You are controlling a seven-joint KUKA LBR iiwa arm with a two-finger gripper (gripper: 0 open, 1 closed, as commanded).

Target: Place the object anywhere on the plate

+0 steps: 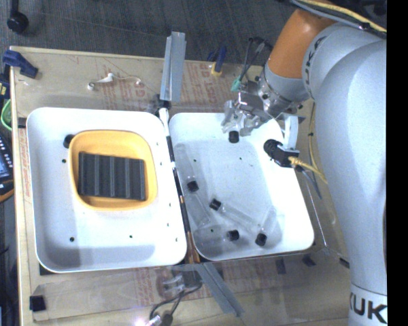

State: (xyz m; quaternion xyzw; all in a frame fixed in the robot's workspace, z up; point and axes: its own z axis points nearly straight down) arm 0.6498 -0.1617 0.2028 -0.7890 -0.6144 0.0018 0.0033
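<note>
Left bin (47, 243): you see smooth white plastic with a soft shine.
Right bin (296, 212): the same white plastic, a little glossy.
Plate (81, 145): yellow-orange, smooth, it looks like plastic; its dark ribbed centre (113, 175) looks matt.
Clear objects (241, 216): transparent plastic or glass, with black caps.
Bench (88, 66): you see bare wood board, matt and worn.
Arm (353, 134): smooth grey shell, orange band (296, 43) semi-gloss.
Gripper (241, 121): bare metal, shiny.

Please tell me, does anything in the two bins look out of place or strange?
Nothing looks spilled or broken. The yellow plate carries a dark ridged block in the left bin. In the right bin, a clear plastic object lies tilted near the front wall.
</note>
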